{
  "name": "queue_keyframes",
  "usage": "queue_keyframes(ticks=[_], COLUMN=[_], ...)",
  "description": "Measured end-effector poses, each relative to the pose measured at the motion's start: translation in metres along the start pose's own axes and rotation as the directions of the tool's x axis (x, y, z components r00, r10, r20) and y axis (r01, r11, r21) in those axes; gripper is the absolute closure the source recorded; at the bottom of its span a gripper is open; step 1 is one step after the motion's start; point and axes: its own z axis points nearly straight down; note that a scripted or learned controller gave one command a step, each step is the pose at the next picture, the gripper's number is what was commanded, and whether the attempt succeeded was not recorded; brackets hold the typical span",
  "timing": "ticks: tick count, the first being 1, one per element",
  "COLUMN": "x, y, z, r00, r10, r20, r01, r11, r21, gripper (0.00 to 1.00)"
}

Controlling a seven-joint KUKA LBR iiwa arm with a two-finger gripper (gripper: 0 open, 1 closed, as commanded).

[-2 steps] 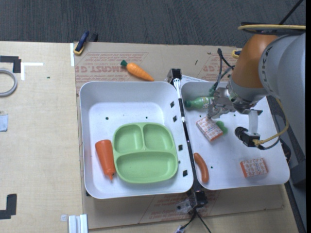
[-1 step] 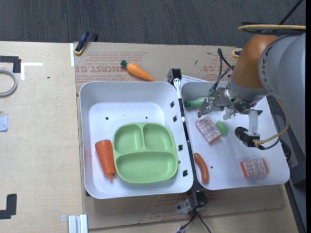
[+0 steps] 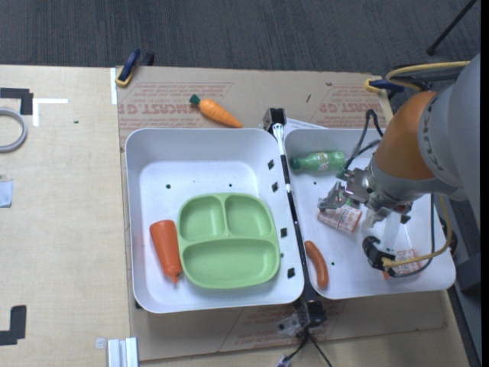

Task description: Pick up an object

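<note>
In the right bin (image 3: 428, 277) my gripper (image 3: 338, 199) hangs low over a small red-and-white carton (image 3: 341, 219), at or just above its top edge. The grey arm with its orange band (image 3: 405, 140) comes in from the right and hides the bin's right part. A green bottle (image 3: 319, 160) lies on its side near the bin's far wall. A red-orange sausage (image 3: 316, 264) lies at the bin's front left, beside the wall shared with the left bin.
The left bin (image 3: 145, 159) holds a green divided plate (image 3: 228, 240) and an orange carrot-like piece (image 3: 165, 248) to its left. A toy carrot (image 3: 216, 111) lies on the cardboard behind the bins. Black cable loops (image 3: 374, 252) hang under the wrist.
</note>
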Motion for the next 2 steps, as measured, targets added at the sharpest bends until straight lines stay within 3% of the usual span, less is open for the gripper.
queue_keyframes(ticks=[1,2], x=[-0.0043,-0.0045], y=[-0.0197,-0.0187], z=[0.0033,-0.0062], r00=[0.975,0.975], r10=[-0.222,-0.220], r20=[0.001,0.002], r01=[0.222,0.220], r11=[0.975,0.975], r21=[0.009,0.008], gripper=[0.00,1.00])
